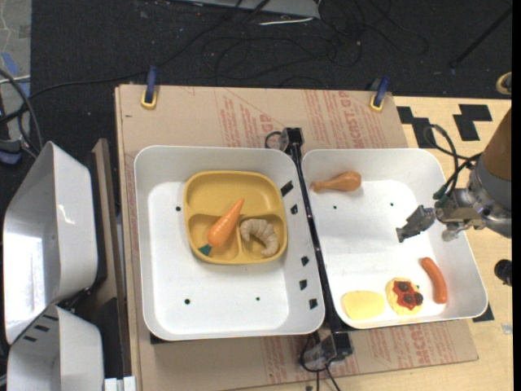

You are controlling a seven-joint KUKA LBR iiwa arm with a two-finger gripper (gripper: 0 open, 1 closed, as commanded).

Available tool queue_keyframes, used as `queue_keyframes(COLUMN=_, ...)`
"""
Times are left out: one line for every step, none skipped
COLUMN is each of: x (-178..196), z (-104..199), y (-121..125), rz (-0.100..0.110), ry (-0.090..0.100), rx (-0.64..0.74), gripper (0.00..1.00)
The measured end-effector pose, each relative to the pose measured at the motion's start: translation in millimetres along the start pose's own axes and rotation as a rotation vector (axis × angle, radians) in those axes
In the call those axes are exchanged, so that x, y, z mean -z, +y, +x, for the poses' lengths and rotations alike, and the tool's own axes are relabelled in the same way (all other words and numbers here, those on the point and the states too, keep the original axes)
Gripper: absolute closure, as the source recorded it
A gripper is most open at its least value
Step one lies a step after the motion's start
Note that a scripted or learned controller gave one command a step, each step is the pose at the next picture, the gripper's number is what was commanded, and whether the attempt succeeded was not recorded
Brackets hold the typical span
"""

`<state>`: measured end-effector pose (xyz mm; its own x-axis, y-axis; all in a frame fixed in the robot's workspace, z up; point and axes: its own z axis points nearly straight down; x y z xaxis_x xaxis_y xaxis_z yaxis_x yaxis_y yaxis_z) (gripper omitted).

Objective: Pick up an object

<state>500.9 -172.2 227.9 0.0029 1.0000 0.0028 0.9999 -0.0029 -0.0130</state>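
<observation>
The gripper [425, 225] hangs over the right bin [370, 165], its dark fingers spread and nothing between them. The nearest thing to pick is the sausage [434, 278], lying just below the gripper by the bin's right wall. It looks like a light, stiff plastic toy, smooth and likely to roll or slip; I would close across its narrow middle, jaws square to its length. The wall close beside it leaves little room for the outer finger.

The pizza [404, 295] lies just left of the sausage and a flat yellow piece [363, 304], perhaps cheese, beside that; both sit low and would be hard to pinch. A drumstick [338, 183] rests well apart near the far wall, open on all sides. In the left bin [163, 300] a yellow plate [232, 182] holds a carrot [225, 223] and a shrimp [260, 235].
</observation>
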Motion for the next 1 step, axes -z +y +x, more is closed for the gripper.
queue_keyframes(x=6.6, z=0.6, y=2.7, rz=-0.012, ry=-0.002, rx=0.004, gripper=0.00)
